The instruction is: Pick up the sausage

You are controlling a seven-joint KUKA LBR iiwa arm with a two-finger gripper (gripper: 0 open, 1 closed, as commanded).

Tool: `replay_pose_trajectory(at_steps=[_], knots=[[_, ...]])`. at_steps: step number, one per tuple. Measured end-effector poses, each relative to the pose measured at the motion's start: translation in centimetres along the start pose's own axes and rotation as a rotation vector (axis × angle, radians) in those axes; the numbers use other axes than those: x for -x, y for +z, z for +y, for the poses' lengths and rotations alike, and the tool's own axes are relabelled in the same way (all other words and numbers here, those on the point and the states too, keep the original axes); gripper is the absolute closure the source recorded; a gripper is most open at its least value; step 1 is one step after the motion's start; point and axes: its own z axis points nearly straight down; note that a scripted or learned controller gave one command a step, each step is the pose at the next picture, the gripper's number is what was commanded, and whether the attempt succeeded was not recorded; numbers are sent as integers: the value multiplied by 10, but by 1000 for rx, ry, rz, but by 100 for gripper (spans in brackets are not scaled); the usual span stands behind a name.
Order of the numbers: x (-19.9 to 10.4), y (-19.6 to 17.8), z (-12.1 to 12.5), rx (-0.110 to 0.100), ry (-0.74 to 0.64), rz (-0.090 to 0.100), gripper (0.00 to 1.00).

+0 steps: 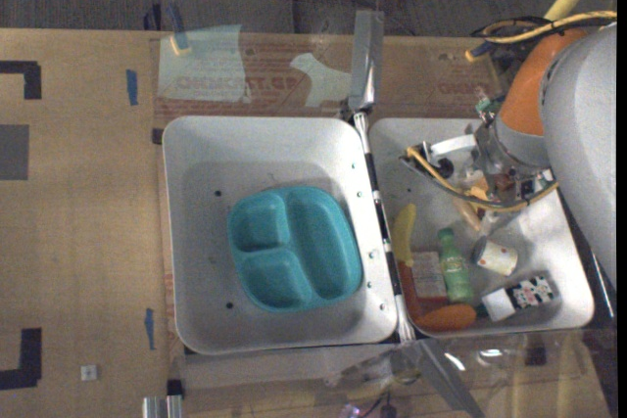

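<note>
Grey arm with orange band, nearest the lens, entered from the right and stood above the upper part of the right-hand shallow white bin. Two-finger gripper: low over that bin's middle, wrapped in yellow and white cables; whether spread or pressed together could not be told, and nothing could be made out in its hold. Contents, right bin: orange-red rounded sausage-like piece lying flat along the lower wall, judged to be the sausage, though the blur made this uncertain; green plastic bottle just above it; yellow banana-shaped item by the left wall; red-and-white flat packet between banana and bottle; white cup lying on its side; white-and-black patterned carton. Left-hand shallow white bin: one teal three-compartment plastic tray. Step in hand, by judgement: approach, pick not yet made. Next move called for: travel toward the lower wall, past cup and bottle, then descent across the sausage's short width, clear of the crowding bottle.
</note>
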Motion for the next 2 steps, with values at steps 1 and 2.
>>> replay_pose_trajectory(at_steps=[1, 2], knots=[[0, -9, 0, -1, 0, -1, 100], [-51, -201, -132, 4, -12, -1, 100]])
